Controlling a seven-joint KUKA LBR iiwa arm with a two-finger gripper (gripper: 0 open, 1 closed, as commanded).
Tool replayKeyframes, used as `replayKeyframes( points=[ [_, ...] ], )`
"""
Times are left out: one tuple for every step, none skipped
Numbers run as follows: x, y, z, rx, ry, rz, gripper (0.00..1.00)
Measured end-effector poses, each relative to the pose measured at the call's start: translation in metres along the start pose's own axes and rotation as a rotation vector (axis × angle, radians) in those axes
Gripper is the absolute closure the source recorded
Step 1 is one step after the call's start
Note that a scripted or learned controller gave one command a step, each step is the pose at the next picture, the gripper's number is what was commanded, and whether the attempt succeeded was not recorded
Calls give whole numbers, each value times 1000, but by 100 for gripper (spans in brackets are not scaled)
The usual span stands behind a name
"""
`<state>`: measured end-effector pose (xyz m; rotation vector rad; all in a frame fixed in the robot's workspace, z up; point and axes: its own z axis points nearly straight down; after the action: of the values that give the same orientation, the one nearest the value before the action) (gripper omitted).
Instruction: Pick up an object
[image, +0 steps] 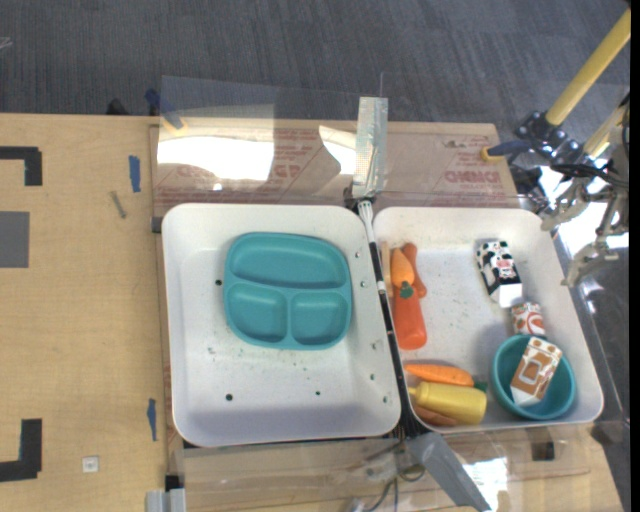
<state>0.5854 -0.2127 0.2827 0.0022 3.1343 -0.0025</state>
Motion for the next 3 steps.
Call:
replayKeyframes(
  points=[
    [39, 17, 97, -2, 9, 278, 0],
    [96, 26, 183, 1, -5, 619, 0],
    [99, 53, 187, 1, -24, 764, 0]
  ],
)
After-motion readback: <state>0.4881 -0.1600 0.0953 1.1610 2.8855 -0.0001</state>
